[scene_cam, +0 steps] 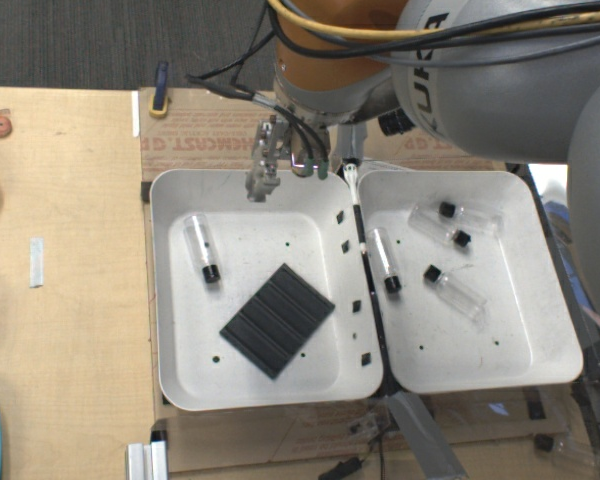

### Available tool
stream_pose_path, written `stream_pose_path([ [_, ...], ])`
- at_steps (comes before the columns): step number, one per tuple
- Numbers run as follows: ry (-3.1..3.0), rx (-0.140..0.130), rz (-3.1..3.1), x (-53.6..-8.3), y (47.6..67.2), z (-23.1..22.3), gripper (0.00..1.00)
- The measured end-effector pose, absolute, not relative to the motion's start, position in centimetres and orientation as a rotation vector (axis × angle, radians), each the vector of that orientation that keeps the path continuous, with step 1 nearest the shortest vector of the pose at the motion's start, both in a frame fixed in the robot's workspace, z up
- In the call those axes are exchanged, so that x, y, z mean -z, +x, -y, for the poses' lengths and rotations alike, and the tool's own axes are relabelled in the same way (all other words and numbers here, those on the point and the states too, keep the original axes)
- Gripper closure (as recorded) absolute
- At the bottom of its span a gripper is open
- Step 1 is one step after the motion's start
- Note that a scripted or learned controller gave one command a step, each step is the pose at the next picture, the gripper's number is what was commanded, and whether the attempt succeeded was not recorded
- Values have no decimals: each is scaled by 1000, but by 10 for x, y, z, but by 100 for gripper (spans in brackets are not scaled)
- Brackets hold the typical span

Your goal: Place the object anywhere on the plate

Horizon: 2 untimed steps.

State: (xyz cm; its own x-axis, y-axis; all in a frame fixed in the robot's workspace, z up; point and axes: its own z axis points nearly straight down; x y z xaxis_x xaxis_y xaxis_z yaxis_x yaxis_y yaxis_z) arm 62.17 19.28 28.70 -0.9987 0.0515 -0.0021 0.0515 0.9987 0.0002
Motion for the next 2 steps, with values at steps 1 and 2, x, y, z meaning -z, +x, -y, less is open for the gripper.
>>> stream_pose_path([
  [1, -247, -2, -3129, -209, 656, -227, 100],
  [2, -296, -2, -3123, -240, 660, -228, 100],
])
